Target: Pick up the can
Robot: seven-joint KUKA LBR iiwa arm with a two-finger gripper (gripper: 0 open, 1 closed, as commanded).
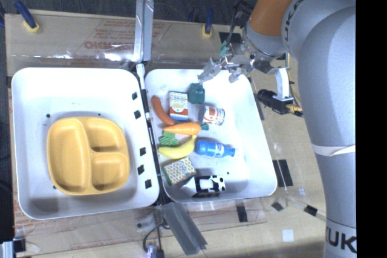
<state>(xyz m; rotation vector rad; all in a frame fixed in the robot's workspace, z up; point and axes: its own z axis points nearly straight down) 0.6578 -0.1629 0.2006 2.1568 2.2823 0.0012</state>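
The can [213, 115] lies on its side mid right bin [261, 148], beside the carrot [182, 128], looks light, rigid and slick, so grab across its round body; the gripper [221, 69] hovers nearby, fingers spread.

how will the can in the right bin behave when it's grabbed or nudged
The can lies on its side, so a nudge would probably roll it. It looks rigid and smooth, so it may slip from a loose grip. The carrot and teal block crowd it, likely limiting rolling.
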